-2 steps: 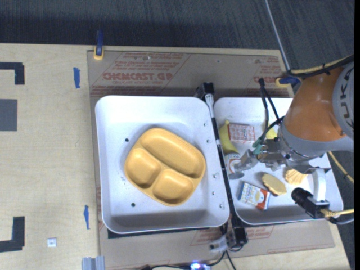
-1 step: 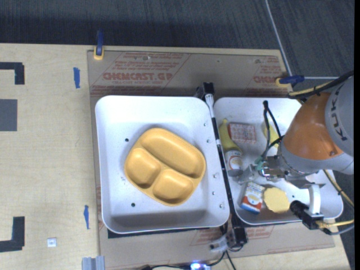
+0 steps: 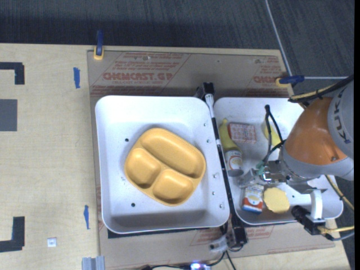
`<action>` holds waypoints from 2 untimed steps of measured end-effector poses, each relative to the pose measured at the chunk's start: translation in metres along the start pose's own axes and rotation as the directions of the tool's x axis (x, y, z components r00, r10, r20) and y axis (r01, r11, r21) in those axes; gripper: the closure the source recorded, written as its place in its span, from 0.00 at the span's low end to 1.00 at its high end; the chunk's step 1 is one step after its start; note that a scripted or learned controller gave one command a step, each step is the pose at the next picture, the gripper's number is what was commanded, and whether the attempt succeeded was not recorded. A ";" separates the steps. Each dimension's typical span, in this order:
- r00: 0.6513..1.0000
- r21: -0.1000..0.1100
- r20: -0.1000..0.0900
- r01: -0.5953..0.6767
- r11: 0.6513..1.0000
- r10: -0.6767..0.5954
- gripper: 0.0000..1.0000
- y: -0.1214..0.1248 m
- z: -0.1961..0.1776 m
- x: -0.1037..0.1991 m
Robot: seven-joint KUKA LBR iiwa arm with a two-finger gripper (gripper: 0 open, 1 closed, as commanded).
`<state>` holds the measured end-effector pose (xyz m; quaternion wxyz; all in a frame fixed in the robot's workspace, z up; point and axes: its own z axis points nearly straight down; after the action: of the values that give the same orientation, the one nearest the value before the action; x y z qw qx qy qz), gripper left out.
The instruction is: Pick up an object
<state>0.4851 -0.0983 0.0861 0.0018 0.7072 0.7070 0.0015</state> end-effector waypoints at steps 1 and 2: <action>1.000 -0.001 0.001 -0.001 1.000 0.001 0.00 -0.004 0.000 0.006; 1.000 0.000 -0.001 0.001 1.000 -0.001 0.00 -0.004 0.000 0.001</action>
<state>0.4809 -0.0974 0.0860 0.0015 0.7068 0.7075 0.0020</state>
